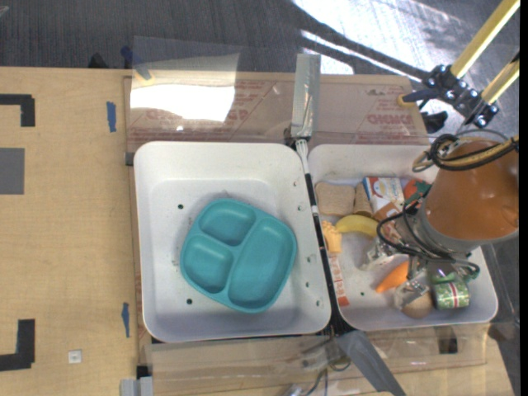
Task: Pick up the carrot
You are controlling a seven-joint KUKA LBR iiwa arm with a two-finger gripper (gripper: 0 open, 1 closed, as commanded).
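Your arm (474, 192) is over the right bin (487, 308), orange band covering most of the upper right of it. The gripper (412, 279) is down low among the clutter, right at the carrot (391, 277), which lies on the bin floor in the lower middle part of that bin, just beside the metal parts of the tool. The wrist and cables hide the tool's end, so whether it has any grip on the carrot can't be told from here.

Other stuff in the same bin: a banana (356, 223) above-left of the carrot, a slice of bread (334, 197) near the top left corner, a small carton (384, 195) next to it, a green can (450, 294) lower right, and something brownish, maybe a potato (417, 305), touching the can's left side.

The left bin (157, 246) has a teal divided plate (238, 255), nothing on it.

Progress, as a judgement: reach looks done, tool is at the target. Carrot looks to be resting on the floor, not lifted. Left for you: confirm a grasp, then raise it clear of the bin.
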